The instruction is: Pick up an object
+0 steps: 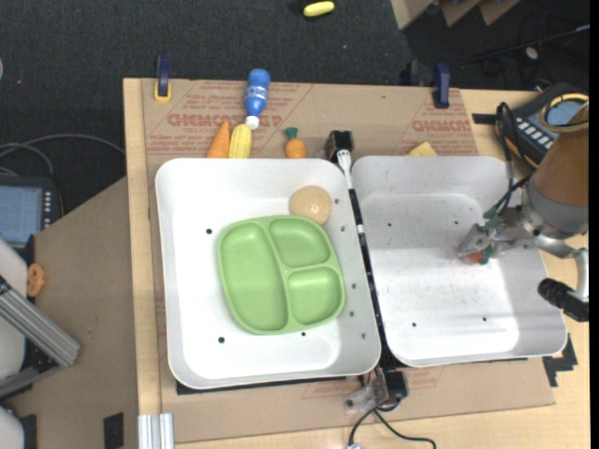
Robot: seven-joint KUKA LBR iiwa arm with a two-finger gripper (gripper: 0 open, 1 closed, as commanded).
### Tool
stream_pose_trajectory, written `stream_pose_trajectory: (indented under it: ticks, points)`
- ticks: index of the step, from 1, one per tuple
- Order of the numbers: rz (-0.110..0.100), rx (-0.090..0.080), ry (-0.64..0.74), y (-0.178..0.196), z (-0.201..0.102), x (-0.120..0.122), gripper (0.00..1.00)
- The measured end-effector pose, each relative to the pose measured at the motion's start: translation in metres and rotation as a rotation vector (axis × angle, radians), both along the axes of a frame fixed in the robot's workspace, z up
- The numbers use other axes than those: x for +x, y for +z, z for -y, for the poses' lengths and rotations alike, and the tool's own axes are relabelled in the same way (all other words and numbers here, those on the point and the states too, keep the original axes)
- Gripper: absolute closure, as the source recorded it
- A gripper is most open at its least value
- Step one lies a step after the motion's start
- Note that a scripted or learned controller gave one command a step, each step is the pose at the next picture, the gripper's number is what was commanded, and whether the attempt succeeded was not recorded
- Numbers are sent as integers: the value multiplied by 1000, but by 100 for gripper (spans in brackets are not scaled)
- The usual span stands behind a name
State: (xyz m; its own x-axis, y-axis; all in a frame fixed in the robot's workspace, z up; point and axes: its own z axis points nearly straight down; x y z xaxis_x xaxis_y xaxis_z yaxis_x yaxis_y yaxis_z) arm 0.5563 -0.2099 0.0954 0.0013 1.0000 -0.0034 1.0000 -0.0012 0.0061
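My gripper is low in the right bin, near its right side, with the arm's orange band above it. A small reddish bit shows at the gripper's tip, too small to identify. In the left bin lies a green divided plate. A round beige ball-like object rests at the plate's far right corner, well to the left of the gripper.
Behind the bins on the cardboard lie a blue-capped bottle, a corn cob, two carrots, a black item and a yellow piece. Cables and a pendant sit at the right.
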Motion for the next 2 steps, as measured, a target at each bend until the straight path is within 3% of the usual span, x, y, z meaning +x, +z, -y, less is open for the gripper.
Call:
stream_pose_trajectory:
  ticks: [1,2]
  points:
    - [-2,3,8,-11,-67,36,100]
    - [1,7,11,95,-165,-5,100]
